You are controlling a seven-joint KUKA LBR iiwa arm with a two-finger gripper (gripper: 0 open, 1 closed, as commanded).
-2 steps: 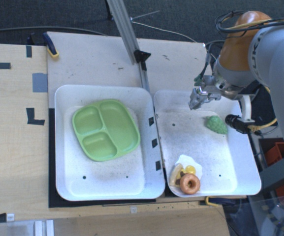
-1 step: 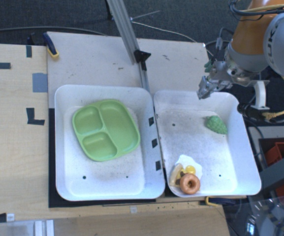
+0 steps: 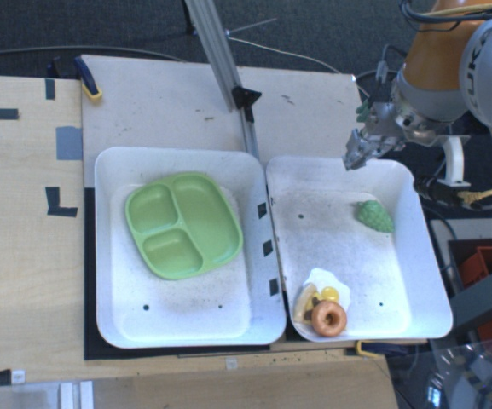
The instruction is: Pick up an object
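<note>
Right now we have the claw (image 3: 355, 158) poised over the far rim of the right bin (image 3: 416, 254), near its upper corner, with nothing between its tips; from this slant we cannot tell how far apart they stand. The nearest candidate is the green knobbly object (image 3: 374, 215), lying alone on the bin floor just below the claw and close to the right wall. A brown doughnut-like ring (image 3: 328, 318) sits at the near left corner of the same bin, crowded against a small yellow piece (image 3: 329, 295) and a white scrap (image 3: 324, 280). The green divided plate (image 3: 183, 224) lies in the left bin (image 3: 118, 254), well apart from the arm.

We judge that the green object is the sensible target: it is close, isolated and has open floor on three sides. To do this well, we should centre over it before lowering, not descend from the rim, since the wall could catch a tip. We should turn the wrist so the closing line runs across its narrower width, keep both tips off the right wall, go down almost to the floor, and close gently because the object looks soft. Afterwards we lift straight up and check that it rises with us.
</note>
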